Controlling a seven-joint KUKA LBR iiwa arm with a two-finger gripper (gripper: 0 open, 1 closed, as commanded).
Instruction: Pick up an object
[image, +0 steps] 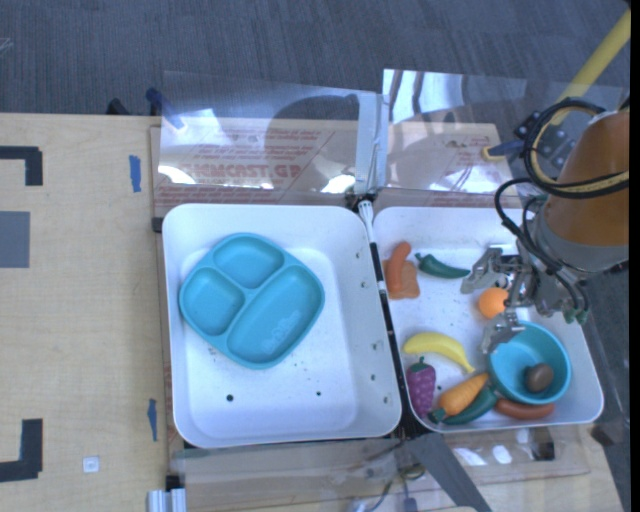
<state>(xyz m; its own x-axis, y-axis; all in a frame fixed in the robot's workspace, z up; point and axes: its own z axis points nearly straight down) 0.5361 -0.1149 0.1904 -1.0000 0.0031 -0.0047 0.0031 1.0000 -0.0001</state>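
Observation:
My gripper (489, 301) hangs low over the right bin (590, 385), its jaws open. One finger (481, 272) stands just behind a small orange ball (492, 304) and the other finger (500, 328) just in front of it. The ball lies on the bin floor between them, and small gaps show on both sides. A blue bowl (522, 358) holding a brown piece (540, 377) sits right beside the near finger.
The right bin also holds an orange pepper (401, 272), a green chili (441, 266), a banana (438, 347), purple grapes (421, 386), a carrot (462, 393) and a red sausage (524, 409). A blue divided plate (252, 299) lies in the left bin (300, 400).

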